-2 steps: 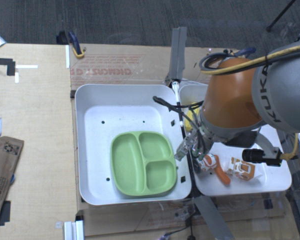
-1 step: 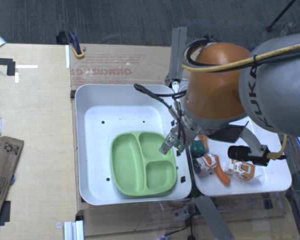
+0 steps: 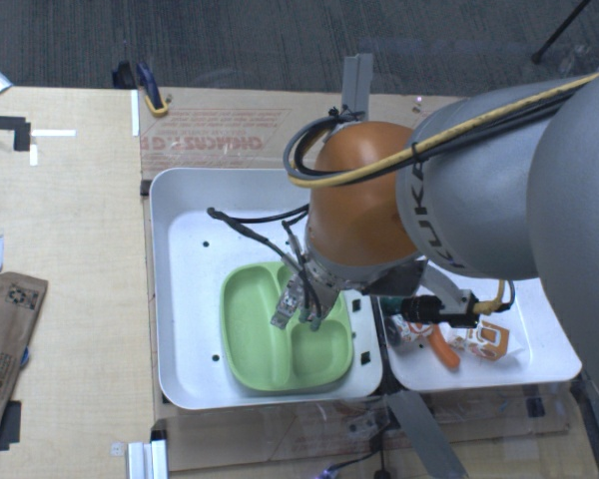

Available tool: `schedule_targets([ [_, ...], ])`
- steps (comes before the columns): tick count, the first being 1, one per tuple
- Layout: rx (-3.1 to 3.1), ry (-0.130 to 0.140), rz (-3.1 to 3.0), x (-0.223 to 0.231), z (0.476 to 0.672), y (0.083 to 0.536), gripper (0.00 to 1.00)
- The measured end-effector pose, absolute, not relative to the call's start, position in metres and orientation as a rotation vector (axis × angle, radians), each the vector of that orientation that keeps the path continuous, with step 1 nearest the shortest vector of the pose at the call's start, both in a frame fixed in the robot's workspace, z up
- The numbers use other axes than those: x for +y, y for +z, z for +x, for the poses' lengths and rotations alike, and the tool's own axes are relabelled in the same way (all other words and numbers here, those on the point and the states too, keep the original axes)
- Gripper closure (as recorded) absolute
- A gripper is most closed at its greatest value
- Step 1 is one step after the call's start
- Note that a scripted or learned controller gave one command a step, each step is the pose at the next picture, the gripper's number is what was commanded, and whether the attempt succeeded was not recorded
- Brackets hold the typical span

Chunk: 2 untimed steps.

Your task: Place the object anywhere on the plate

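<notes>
The gripper (image 3: 298,307) hung low over the green plate (image 3: 255,342) in the left bin (image 3: 180,267); whether it was spread or pinching anything, I could not tell. An orange carrot-like object (image 3: 443,349) lay in the right bin (image 3: 539,352), well to the gripper's right, beside a small white-and-orange item (image 3: 491,339).

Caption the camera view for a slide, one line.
KUKA arm's gripper poised over the divided green plate in the left white bin; an orange object lies in the right bin.
</notes>
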<state>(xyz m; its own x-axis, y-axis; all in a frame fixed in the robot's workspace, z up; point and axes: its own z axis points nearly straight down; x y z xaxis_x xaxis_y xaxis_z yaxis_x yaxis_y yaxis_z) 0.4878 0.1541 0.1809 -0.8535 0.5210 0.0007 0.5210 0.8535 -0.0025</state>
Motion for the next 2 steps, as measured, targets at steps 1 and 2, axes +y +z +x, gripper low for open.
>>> schedule_targets([
  [1, -3.023, 0.003, -0.85, 0.1539, 0.4878, 0.1809, 0.0],
  [2, -3.023, 0.003, -0.85, 0.1539, 0.4878, 0.1809, 0.0],
])
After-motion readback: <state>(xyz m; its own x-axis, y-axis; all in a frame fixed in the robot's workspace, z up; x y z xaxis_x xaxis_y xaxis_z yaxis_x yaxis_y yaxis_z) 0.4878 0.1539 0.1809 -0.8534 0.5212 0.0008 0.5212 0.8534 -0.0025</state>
